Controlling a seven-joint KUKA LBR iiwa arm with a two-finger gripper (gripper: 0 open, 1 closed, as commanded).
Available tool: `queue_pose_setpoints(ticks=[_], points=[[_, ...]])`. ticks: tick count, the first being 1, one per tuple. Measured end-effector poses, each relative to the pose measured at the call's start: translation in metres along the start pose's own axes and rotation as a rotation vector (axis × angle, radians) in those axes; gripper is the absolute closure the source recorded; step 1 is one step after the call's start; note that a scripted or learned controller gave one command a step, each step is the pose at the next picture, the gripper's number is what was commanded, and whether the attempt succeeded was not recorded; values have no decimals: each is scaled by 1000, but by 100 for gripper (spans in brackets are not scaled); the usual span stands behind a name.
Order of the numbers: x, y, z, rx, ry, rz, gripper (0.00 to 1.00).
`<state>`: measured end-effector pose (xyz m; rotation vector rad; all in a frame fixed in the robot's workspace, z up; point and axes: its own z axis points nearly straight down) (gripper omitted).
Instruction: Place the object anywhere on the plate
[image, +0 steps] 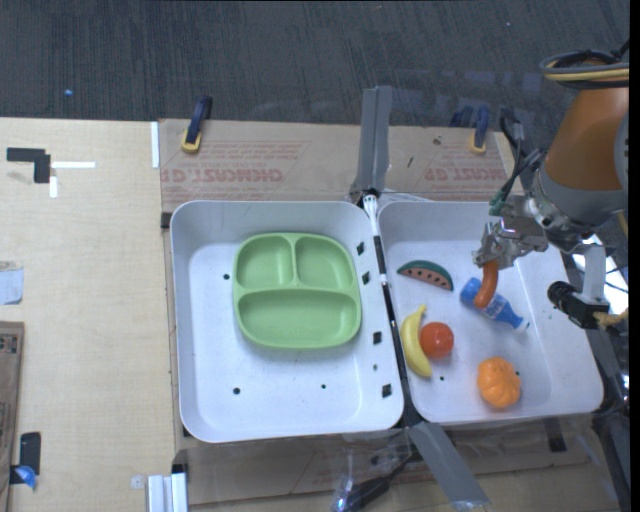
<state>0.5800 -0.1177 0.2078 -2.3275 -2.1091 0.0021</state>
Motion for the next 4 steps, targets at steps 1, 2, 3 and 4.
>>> queue_pose_setpoints(ticks=[1,2,3,4], points=[[74,31,18,1,-1,16,100],[150,3,6,2,-1,-152,100],[221,-7,32,3,-1,-268,100],[221,-7,32,3,-1,-267,0]])
